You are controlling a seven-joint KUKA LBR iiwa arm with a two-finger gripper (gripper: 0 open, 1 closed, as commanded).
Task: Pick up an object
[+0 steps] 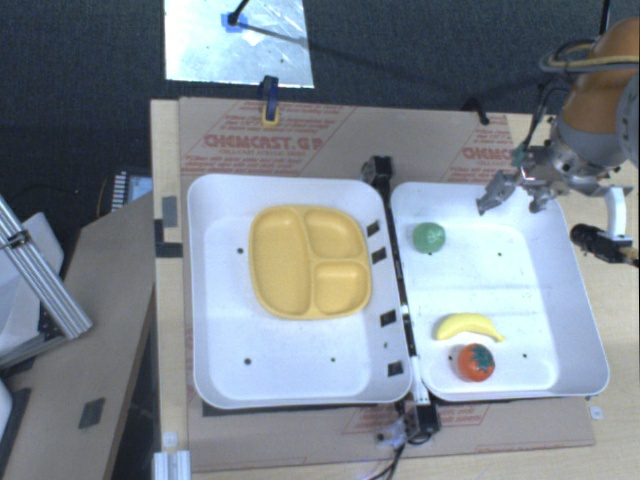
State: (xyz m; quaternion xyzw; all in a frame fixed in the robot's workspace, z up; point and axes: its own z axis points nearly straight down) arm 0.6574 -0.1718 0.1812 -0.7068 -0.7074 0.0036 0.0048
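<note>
The right bin (540,268) holds a small green ball (429,236) near its back left, a yellow banana (468,326) towards the front, and a red-orange tomato-like fruit (476,362) just in front of the banana. My gripper (515,196) hangs over the back edge of the right bin, up and to the right of the green ball. Its two grey fingers are spread apart with nothing between them.
The left bin (215,298) carries a yellow divided plate (308,261). A black clamp strip (392,268) runs between the two bins. Cardboard lies under both bins, and a silver sheet (240,28) lies at the back.
</note>
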